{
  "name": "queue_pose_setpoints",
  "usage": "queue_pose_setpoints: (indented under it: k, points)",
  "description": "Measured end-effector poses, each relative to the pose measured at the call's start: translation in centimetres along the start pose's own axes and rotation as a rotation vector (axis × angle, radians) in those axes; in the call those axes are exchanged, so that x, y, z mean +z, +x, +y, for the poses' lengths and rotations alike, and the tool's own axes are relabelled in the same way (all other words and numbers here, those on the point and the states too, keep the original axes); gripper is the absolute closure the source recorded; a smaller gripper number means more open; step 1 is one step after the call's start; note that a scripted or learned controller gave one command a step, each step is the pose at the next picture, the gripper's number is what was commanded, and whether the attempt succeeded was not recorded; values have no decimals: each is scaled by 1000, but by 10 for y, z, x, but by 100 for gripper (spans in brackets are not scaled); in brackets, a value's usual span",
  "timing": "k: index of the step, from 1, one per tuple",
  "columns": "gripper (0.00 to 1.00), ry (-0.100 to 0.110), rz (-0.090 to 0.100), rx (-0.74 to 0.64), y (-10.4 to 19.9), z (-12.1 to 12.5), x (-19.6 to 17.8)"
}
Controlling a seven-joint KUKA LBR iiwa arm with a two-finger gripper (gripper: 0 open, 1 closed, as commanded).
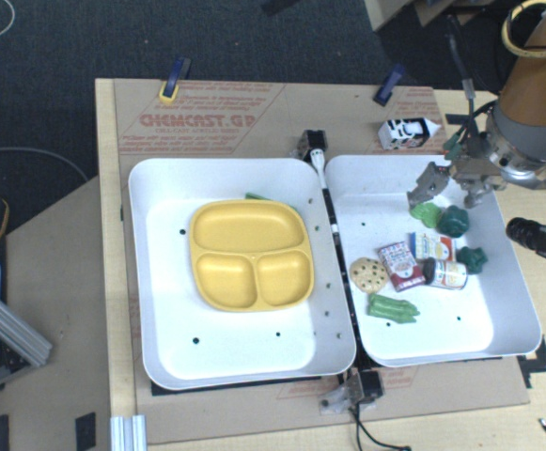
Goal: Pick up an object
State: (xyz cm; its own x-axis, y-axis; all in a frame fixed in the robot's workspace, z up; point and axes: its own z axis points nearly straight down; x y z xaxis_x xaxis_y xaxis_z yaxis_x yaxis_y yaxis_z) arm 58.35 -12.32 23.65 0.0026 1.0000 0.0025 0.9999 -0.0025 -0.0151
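Observation:
My gripper hangs over the back of the right bin, its two fingers spread open with nothing between them. Just below it lie a light green piece and a dark teal piece. Further forward sit a red packet, a small white box, a small bottle, a dark green piece, a cookie and a green pepper-like toy.
The left bin holds a yellow divided plate with a bit of green behind it. A black-and-white object lies on the cardboard behind the right bin. Clamps sit at the board's back edge.

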Motion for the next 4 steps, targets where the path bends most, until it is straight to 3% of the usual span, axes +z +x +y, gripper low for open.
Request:
queue_pose_setpoints:
  k: [1, 3, 4]
  points:
    - [0, -13, -2, -2, 0, 2, -7]
    - [0, -8, -1, -3, 7, 21, 98]
    - [0, -16, -3, -4, 8, 22, 148]
